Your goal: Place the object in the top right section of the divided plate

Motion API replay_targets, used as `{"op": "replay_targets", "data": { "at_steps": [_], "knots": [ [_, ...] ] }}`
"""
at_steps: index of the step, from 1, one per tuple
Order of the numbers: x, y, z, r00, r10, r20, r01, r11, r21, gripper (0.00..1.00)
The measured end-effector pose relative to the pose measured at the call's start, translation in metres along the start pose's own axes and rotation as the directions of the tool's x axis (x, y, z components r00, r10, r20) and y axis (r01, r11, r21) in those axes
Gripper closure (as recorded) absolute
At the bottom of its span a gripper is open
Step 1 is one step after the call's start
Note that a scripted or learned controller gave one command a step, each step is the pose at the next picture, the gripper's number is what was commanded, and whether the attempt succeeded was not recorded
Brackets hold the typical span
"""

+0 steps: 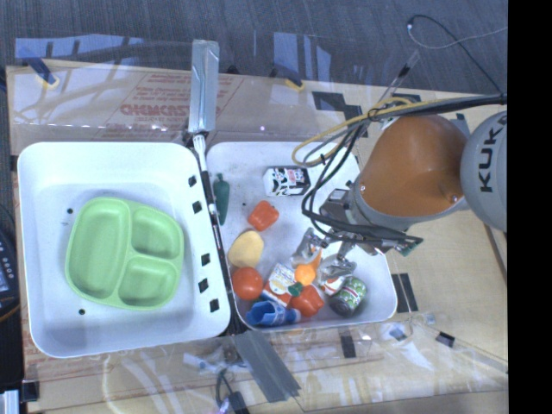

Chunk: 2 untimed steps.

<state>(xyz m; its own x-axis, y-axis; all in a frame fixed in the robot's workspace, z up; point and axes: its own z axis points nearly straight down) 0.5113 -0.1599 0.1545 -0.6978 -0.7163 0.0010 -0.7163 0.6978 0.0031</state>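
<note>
Toy food fills the right-hand bin (379, 304) you see at centre-right of the frame, and none of it lies on the green divided plate (125, 253), which sits in the left-hand bin (52, 317) at the left of the frame. The plate has one long section on its left and two smaller ones on its right.

Look at the lower middle of the right bin: the claw (323, 261) is down among the pile, with the arm's orange band (414, 166) above it toward the right edge of the frame. Its metal fingers (306, 247) stand just over a small orange piece (304, 274), but you cannot tell whether they are apart or closed, nor whether anything sits between them.

Around it you have a yellow lemon-like piece (247, 248) to the left, an orange pepper (263, 216) above that, a red tomato (247, 282) below the lemon, a blue item (266, 316) at the bin's lower edge, a red piece (307, 301) beside it, and a dark green can (348, 295) to the right. A black-and-white carton (287, 180) lies near the bin's upper edge, and a dark green vegetable (222, 198) rests against the left wall. Both bins stand on the desk (448, 317).
</note>
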Motion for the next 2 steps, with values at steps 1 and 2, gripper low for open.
{"op": "replay_targets", "data": {
  "at_steps": [1,2],
  "knots": [
    [0.036,-0.015,0.031,0.998,-0.054,0.010,0.054,0.998,0.021,1.00],
    [0.016,0.010,0.049,0.997,0.071,0.026,-0.072,0.997,0.037,1.00]
  ]
}}
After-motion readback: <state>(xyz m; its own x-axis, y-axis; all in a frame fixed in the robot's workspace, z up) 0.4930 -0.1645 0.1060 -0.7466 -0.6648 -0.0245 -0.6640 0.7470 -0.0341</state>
